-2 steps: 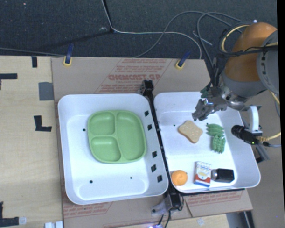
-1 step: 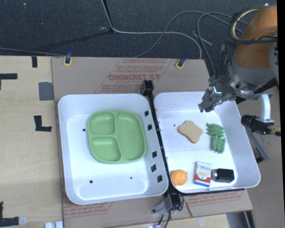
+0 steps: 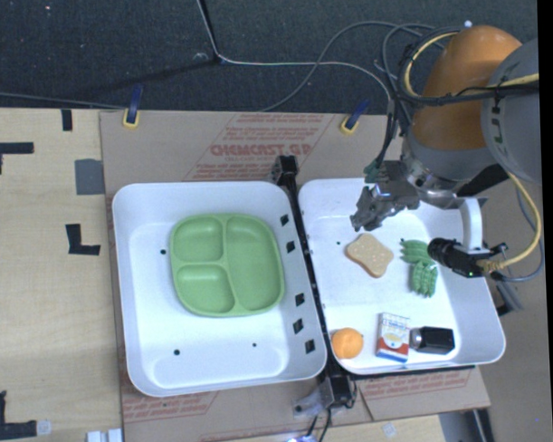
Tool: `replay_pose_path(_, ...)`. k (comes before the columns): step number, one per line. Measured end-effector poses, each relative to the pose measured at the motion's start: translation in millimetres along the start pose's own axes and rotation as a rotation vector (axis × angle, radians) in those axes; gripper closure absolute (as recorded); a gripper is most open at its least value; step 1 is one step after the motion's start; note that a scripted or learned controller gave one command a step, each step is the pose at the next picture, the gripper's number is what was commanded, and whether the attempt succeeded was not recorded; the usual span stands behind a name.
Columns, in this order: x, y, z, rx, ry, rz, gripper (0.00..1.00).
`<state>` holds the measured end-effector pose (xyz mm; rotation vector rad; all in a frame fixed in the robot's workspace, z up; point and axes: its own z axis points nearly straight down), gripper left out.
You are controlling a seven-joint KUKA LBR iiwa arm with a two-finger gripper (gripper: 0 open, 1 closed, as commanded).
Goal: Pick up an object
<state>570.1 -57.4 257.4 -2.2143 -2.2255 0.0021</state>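
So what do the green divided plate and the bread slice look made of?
The green divided plate looks like moulded plastic: one even colour, matte sheen, rounded compartment ridges. The bread slice is probably a foam or plastic toy: smooth tan face, darker crust edge, though the view leaves that open.

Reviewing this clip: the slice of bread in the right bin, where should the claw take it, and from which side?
The bread slice lies flat on the floor of the right bin, apart from the green toy and the orange. Probably best to come straight down from above and pinch across its narrower width at the middle. The claw hovers just above and beside it.
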Motion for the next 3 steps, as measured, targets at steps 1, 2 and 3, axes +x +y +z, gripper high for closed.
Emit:
replay_pose_path(1, 47.8, -17.0, -2.3, 0.0, 0.0, 0.0, 1.0)
replay_pose_path(2, 100.0, -33.8, 17.2, 0.001, -0.001, 0.002, 1.0)
replay_pose_path(3, 148.2, -57.6, 34.1, 0.002, -0.001, 0.001, 1.0)
